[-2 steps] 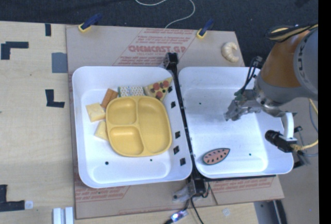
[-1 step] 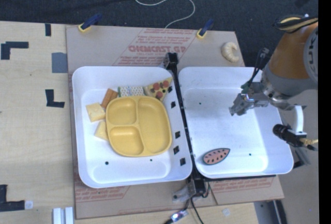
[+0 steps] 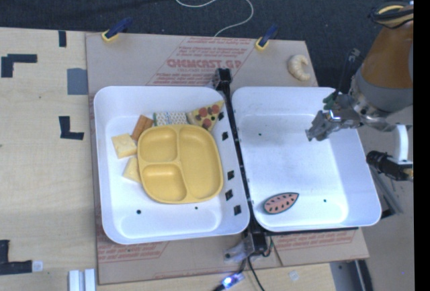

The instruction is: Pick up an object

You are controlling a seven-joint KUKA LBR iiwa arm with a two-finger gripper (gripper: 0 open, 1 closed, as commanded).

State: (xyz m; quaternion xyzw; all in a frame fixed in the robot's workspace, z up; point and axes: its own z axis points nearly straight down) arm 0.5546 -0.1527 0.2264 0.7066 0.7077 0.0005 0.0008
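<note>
My gripper [image 3: 321,130] hangs over the right part of the right bin [image 3: 336,212], with nothing seen between its fingers. A pink oval toy with dark spots [image 3: 280,202] lies near the front of that bin, well below and left of the gripper. In the left bin [image 3: 111,209] a yellow divided plate [image 3: 180,163] sits in the middle. Tan cracker-like pieces [image 3: 125,146] lie at its left, and a pizza-slice toy [image 3: 207,113] and a speckled piece [image 3: 169,117] lie behind it.
A black divider strip [image 3: 232,148] runs between the two bins. A beige lump [image 3: 300,66] rests on the cardboard behind the right bin. Blue-and-yellow clamps [image 3: 116,29] hold the cardboard's back edge. A white cable [image 3: 215,1] loops across the dark floor behind.
</note>
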